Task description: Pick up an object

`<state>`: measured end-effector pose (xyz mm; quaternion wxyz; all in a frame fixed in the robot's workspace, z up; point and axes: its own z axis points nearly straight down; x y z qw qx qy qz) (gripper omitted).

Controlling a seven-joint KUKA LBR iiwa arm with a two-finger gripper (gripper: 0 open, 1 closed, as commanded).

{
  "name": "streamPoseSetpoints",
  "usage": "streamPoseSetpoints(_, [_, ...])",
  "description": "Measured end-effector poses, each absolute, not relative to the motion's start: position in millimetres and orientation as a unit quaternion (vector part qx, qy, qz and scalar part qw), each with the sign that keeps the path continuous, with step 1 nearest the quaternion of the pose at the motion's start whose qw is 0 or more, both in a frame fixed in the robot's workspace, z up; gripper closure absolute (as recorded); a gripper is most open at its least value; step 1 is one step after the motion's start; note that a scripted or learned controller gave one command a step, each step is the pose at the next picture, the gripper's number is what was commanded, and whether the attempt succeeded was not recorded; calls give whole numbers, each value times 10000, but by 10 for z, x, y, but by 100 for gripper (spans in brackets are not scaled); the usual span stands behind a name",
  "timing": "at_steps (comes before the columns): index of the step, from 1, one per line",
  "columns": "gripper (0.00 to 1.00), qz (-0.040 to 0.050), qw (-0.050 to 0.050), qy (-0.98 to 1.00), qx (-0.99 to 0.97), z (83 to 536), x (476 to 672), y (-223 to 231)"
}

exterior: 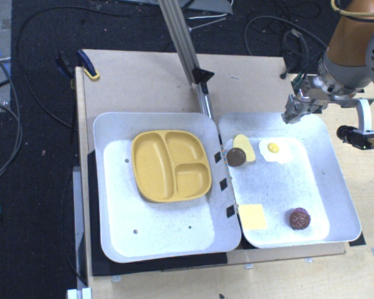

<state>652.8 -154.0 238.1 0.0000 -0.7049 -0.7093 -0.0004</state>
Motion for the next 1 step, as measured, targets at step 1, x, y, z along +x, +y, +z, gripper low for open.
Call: streamPoseSetpoints(1, [100,0,11,-7096,-7046,2287,6424,-1075])
